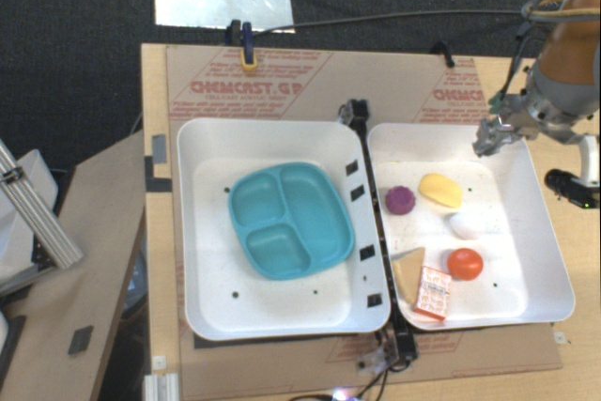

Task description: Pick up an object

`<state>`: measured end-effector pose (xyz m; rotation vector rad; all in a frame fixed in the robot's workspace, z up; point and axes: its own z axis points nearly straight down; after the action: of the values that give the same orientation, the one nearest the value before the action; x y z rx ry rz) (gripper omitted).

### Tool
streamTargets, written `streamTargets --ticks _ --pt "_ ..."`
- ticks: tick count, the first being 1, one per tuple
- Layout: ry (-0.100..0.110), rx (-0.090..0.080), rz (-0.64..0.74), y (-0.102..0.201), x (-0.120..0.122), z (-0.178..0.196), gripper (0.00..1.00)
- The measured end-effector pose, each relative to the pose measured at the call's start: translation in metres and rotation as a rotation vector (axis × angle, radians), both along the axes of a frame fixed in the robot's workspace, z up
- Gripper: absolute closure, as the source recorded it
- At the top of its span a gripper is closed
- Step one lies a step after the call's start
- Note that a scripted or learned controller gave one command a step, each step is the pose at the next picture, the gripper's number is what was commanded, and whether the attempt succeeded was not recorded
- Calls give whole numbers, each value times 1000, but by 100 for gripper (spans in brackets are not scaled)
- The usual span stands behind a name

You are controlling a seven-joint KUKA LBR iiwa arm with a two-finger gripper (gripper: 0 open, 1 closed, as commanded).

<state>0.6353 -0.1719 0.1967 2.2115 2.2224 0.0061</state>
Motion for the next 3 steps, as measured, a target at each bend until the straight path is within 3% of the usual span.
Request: streamTargets --ticks 1,3 --pt "-1 0 1 3 -4 63 100" --pt "7 3 3 87 -37 53 100"
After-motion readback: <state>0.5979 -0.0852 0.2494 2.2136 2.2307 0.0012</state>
